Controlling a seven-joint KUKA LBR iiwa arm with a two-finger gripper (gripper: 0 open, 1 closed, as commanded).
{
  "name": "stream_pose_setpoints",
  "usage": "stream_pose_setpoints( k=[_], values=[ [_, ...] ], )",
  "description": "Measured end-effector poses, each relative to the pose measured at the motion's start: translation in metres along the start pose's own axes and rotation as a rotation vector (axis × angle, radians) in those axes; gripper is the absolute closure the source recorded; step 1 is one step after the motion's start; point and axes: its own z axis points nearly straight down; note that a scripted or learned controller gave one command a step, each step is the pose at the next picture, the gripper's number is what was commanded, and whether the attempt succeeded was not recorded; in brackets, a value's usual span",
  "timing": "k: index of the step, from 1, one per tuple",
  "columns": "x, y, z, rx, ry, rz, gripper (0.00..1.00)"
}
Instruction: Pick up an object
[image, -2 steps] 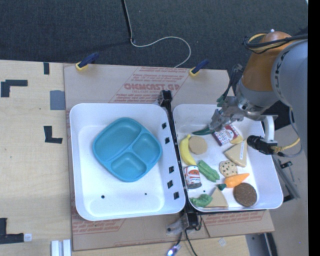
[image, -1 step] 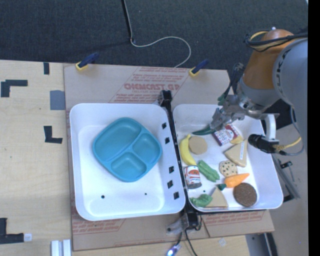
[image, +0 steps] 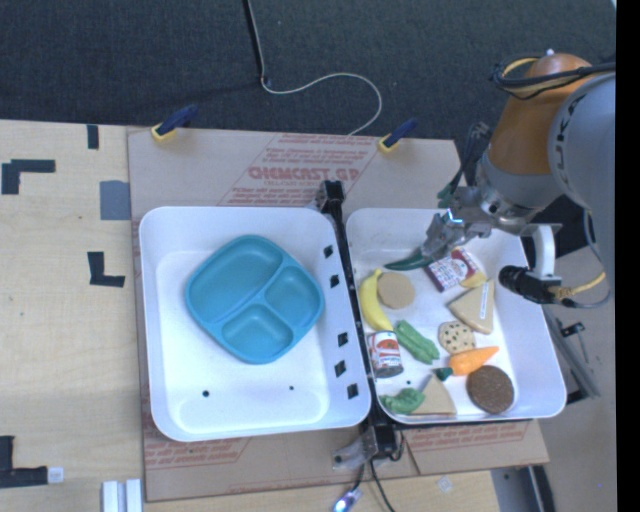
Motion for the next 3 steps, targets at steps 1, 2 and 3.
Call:
stream_pose_setpoints(
  k=[1, 2, 3],
  values=[
    [0.001, 0.000, -0.007, 0.004, 0.001, -0.001, 1.00],
    [0.001, 0.000, -0.015, 0.008, 0.003, -0.001, 1.00],
    [0.002, -0.001, -0.022, 0.011, 0.004, -0.001, 1.00]
  ],
)
